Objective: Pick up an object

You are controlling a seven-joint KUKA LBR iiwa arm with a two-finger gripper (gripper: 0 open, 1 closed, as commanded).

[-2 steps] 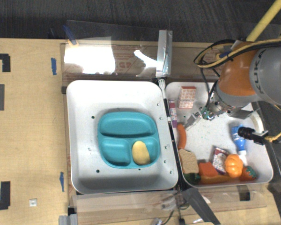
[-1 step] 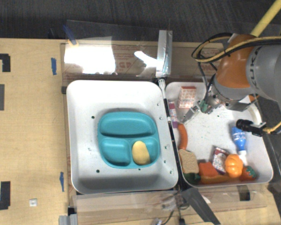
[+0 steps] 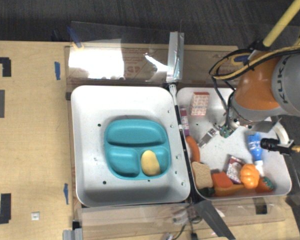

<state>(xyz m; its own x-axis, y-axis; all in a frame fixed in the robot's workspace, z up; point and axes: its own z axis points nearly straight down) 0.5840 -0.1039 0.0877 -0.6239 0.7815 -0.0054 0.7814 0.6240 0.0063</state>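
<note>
A yellow potato-shaped toy [image 3: 150, 162] is sitting at five o'clock in the teal plastic divided tray [image 3: 135, 134] inside the left white bin [image 3: 90, 109]. The right white bin [image 3: 282, 181] is holding an orange round fruit [image 3: 249, 175] at four o'clock. I cannot tell how the gripper [image 3: 217, 132] jaws stand.

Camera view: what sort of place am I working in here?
Probably a robot lab's bin-picking bench: two shallow white plastic bins on a taped board, toy food like the small orange plastic pumpkin, loose cables.

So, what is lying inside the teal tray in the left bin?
A yellow potato-like object lies in the lower right compartment of the teal tray. The other compartments show bare teal. Whatever is under the object is covered.
</note>
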